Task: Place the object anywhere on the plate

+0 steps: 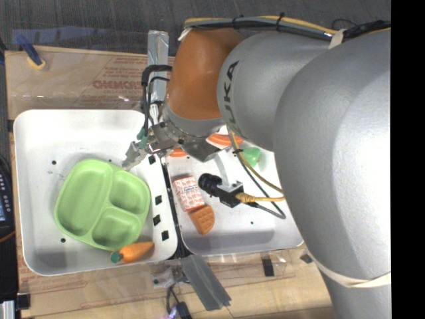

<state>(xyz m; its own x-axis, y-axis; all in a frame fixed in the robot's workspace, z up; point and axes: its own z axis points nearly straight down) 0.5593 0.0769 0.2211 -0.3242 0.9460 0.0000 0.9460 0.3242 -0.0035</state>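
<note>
Grey arm [312, 111] looms closest; its tool [136, 153], grip unclear, hovers above the plate [103, 205], carrot [135, 251] well below.

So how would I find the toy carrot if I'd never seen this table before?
Start at the left white bin, the one holding the big green divided plate. Look just past the plate's near edge, by the bin's front wall next to the divider between the bins. The carrot lies there on the bin floor, off the plate: a small orange cone with a green stub, the only orange thing in that bin.
</note>
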